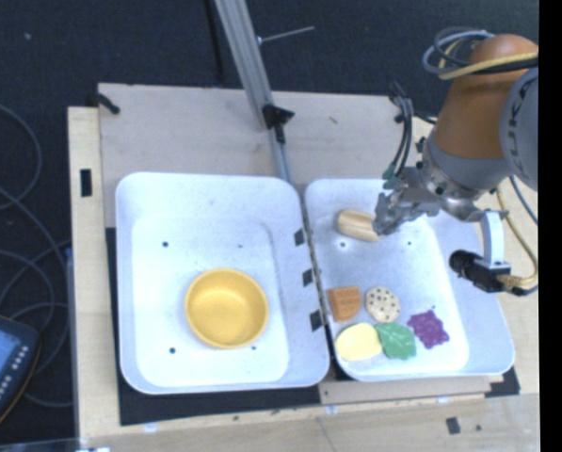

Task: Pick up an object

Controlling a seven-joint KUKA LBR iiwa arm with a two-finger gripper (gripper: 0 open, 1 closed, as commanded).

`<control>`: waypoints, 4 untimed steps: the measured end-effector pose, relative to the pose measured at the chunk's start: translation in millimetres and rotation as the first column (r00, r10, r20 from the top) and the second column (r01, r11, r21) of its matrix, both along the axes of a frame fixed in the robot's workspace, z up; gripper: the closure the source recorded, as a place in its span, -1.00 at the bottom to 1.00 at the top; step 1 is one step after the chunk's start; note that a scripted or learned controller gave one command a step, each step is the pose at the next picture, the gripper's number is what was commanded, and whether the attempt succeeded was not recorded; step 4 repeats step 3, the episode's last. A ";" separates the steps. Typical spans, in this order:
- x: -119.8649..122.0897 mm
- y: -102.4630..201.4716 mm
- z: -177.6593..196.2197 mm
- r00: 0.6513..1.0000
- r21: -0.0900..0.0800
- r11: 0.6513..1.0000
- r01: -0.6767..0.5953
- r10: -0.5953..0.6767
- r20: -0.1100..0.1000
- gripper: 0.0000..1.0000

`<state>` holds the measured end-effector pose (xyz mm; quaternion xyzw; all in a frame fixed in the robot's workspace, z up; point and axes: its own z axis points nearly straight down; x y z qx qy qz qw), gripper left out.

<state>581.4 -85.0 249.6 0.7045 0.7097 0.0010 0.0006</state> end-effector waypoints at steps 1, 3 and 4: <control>-9.2 57.2 1.7 1.000 0.001 1.000 -0.001 0.001 -0.001 1.00; -10.3 164.5 -18.7 1.000 0.000 1.000 0.000 0.000 -0.002 1.00; -10.3 164.5 -18.7 1.000 0.000 1.000 0.000 0.000 -0.002 1.00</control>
